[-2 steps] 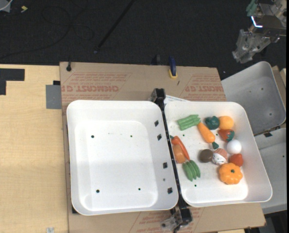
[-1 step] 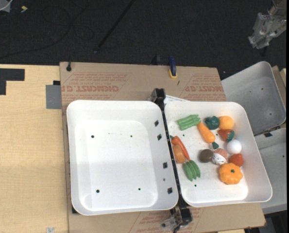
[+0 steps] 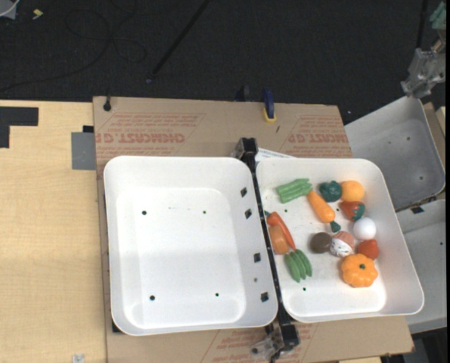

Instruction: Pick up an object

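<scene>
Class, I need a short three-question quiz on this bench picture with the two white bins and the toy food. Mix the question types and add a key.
1. True or false: the toy pumpkin lies in the right bin.
2. Which lies nearest the divider between the bins? A. white ball B. orange-red pepper C. carrot
3. Fill in: the left bin shows small dark ____ in its floor.

Key: 1 true; 2 B; 3 holes.
</scene>
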Robot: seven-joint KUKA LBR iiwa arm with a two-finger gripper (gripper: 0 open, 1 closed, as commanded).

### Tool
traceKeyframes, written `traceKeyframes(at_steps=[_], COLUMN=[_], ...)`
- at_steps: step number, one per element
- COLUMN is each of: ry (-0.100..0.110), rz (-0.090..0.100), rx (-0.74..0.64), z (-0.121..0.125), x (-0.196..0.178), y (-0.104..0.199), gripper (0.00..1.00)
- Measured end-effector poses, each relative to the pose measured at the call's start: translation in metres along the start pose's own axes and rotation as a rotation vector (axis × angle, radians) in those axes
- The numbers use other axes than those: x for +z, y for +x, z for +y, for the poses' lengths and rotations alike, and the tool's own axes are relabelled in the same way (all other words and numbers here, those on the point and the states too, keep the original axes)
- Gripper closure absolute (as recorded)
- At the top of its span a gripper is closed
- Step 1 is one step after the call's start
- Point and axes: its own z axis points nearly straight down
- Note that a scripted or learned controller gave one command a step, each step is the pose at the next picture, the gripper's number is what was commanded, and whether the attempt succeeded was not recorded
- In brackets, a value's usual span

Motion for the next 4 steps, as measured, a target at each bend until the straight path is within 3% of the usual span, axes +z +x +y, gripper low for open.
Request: traceKeyframes(at_steps=[1, 2, 3, 4], ry=[-0.01, -0.006, 0.009, -0.018], rz=[-0.001, -0.001, 0.006, -0.002], rx=[-0.003, -0.002, 0.0, -0.006], z=[0.0, 0.0, -0.005, 0.001], x=[-0.051, -0.048, 0.13, 0.017], y=[-0.027, -0.058, -0.049, -0.027], gripper=[1.0, 1.0, 1.0, 1.0])
